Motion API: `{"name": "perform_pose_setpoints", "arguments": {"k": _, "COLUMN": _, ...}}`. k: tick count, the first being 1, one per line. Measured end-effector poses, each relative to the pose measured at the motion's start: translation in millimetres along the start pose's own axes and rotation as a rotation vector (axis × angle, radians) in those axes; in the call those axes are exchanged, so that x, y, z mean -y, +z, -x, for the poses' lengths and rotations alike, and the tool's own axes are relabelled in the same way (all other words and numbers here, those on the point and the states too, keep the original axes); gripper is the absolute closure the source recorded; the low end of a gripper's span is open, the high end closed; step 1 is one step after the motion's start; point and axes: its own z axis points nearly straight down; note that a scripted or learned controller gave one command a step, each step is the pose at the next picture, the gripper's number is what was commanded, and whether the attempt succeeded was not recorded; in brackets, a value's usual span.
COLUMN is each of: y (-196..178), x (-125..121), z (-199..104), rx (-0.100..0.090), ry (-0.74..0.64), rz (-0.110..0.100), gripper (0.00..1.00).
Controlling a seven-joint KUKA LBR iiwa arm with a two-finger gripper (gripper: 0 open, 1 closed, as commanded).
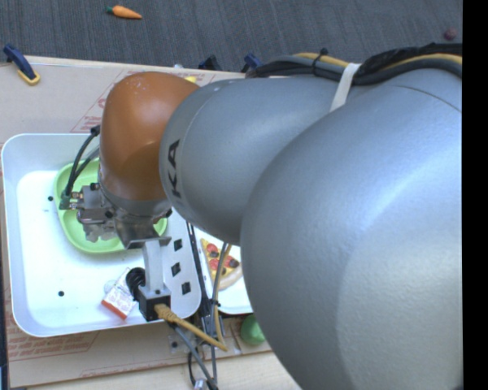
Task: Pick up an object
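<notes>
My gripper [93,211] hangs low over a light green plate [75,218] in the left white bin [16,242], and its metal body covers much of the plate. The grey arm with its orange band fills the middle and right of the view. A small orange and white packet [118,301] lies near the bin's front wall, apart from the gripper. Under the arm, a toy pizza slice [220,263] peeks out at the bin's right side.
A green round thing [251,329] shows at the arm's lower edge. On the carpet beyond the bench lies an orange carrot [126,11]. Blue clamps [21,62] sit on the bench's far edge. The arm hides the right bin.
</notes>
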Motion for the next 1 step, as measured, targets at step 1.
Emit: {"name": "perform_pose_setpoints", "arguments": {"k": 1, "y": -97.3, "x": -22.4, "z": -15.4, "rx": -0.002, "ry": -0.002, "rz": 0.005, "gripper": 1.00}}
